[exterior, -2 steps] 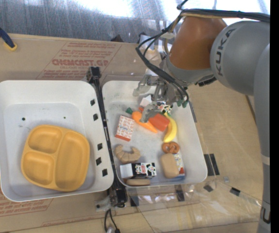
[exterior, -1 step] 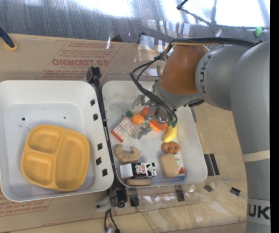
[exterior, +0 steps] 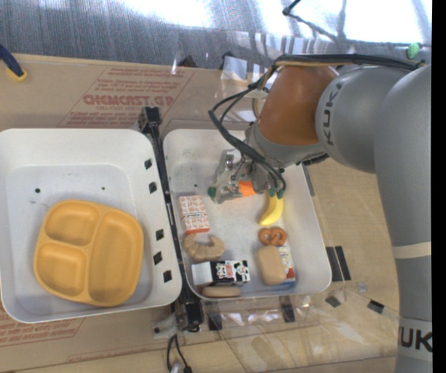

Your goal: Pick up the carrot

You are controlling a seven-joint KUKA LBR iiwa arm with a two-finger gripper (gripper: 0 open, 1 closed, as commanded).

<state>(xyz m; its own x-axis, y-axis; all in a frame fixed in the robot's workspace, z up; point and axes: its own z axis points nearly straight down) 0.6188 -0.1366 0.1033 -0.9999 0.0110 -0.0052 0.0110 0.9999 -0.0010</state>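
camera view | right bin (exterior: 310, 208): carrot (exterior: 245, 188), banana (exterior: 272, 209) | left bin (exterior: 5, 169): yellow tray (exterior: 88, 251)

Orange carrot (exterior: 245, 189), yellow banana (exterior: 272, 209), mustard-yellow divided tray (exterior: 88, 252), 2 white bins (exterior: 13, 162), black-and-white milk carton (exterior: 231, 271).

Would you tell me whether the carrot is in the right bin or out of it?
In: the carrot sits within the right bin, at the gripper, above the banana.

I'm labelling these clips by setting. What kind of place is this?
Probably a robotics lab test bench, not a kitchen: a KUKA arm reaches over two white bins, toy-looking food such as a banana lies in one, and protective brown paper covers the bench.
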